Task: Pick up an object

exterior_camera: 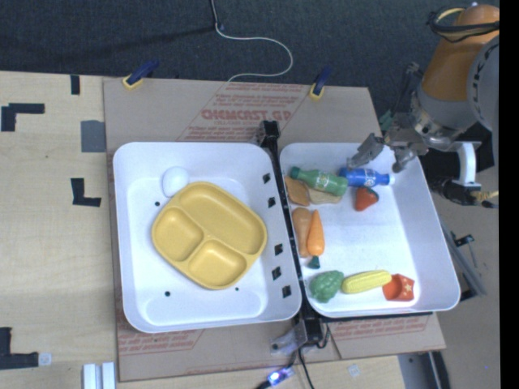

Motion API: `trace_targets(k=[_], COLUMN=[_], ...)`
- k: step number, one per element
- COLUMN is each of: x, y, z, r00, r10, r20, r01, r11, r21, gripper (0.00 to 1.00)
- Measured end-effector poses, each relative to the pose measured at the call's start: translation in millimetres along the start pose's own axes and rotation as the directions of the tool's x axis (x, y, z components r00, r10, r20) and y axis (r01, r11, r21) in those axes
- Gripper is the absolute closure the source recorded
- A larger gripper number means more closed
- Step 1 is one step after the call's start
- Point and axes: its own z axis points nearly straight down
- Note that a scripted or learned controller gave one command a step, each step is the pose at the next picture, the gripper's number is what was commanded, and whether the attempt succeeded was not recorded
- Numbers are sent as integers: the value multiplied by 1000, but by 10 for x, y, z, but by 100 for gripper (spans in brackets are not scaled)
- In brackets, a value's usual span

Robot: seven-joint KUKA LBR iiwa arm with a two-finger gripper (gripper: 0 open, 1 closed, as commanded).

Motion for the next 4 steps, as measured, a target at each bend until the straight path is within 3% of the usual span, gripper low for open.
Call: trace_targets(k=[1,3,4], x=[4,100,98], y=[24,32,39], z=[-82,1213,1195], r00=[1000,1000,1000], r10=[-3,-5,-3], r20=[2,4,5], r01=[3,5,3], r11=[1000,1000,1000], r21=[-12,-10,-15], gripper=[0,0,0])
